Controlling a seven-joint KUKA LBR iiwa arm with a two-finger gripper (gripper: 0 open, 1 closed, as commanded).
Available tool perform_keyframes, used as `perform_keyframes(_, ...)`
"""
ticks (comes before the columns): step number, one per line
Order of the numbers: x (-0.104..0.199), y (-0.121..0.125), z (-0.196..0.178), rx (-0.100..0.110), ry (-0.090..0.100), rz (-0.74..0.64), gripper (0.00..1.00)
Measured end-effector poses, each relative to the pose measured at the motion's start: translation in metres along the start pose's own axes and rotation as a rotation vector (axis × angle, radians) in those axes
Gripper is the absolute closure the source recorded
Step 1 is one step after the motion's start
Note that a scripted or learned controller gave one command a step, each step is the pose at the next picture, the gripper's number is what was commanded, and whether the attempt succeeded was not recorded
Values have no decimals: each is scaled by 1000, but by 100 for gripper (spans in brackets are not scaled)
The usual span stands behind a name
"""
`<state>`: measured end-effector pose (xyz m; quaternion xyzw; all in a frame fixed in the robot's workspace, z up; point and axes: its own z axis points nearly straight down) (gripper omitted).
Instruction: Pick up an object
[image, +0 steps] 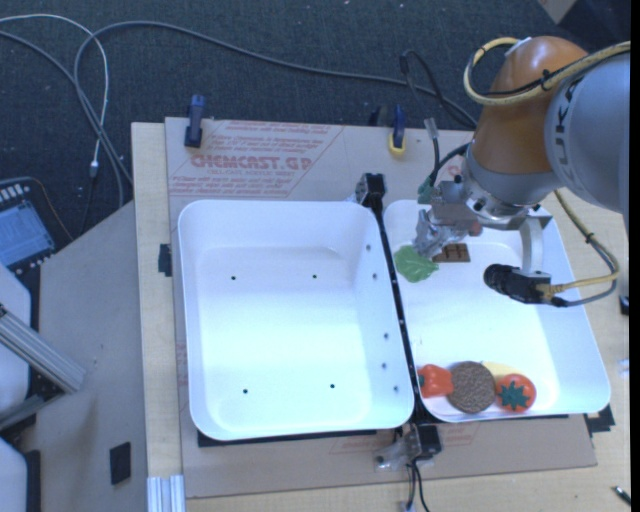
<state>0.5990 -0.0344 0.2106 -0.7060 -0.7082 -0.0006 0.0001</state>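
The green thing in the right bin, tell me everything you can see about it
The green thing is a small, flat, leaf-like piece, bright green and looking like soft plastic, with an uneven outline. It lies on the floor of the right bin, close to the bin's left wall and towards the far end. The gripper sits right above its upper edge; whether they touch cannot be told. A small brown piece lies just to its right.

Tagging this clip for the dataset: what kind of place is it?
Likely a robotics lab bench set up for pick trials: a grey arm reaches over two white bins, loose cables run across dark carpet, and toy food sits in the right bin.
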Motion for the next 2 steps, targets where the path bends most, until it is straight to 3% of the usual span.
perform_keyframes(2, 97, -58, 1, 0, 1, -1, 100)
